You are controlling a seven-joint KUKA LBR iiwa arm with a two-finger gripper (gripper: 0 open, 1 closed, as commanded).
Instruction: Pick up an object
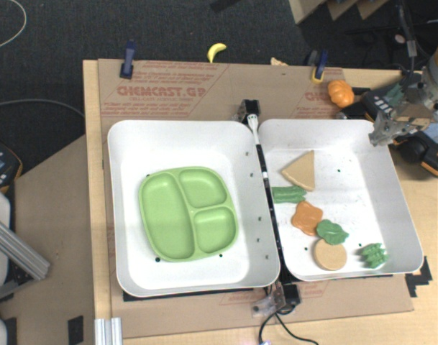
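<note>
Cardboard (204, 92) covers the bench beneath two shallow white bins. Nearest the camera, along the lower edge of the right bin (391, 185), sit a round tan disc (329, 256) and, to its right, a small green leafy piece (373, 255) in the lower right corner. Touching the disc's upper edge is another green leafy piece (331, 231), itself touching an orange piece (306, 217) on its upper left. Just above that lies a long green piece (288, 194), running from the bin's left wall toward the middle. Higher still rests a tan wedge (299, 171), its lower edge near the long green piece.

In the left bin (125, 192), a light green divided plate (188, 212) with three compartments lies near the centre.

Further back, at the upper right of the frame, the gripper (391, 126) hangs over the right bin's far corner, well apart from the pieces; whether its claw is spread or closed cannot be told. A small orange object (340, 93) sits on the cardboard beyond the bin, and a yellow banana-shaped piece (216, 51) lies at the cardboard's far edge.
</note>
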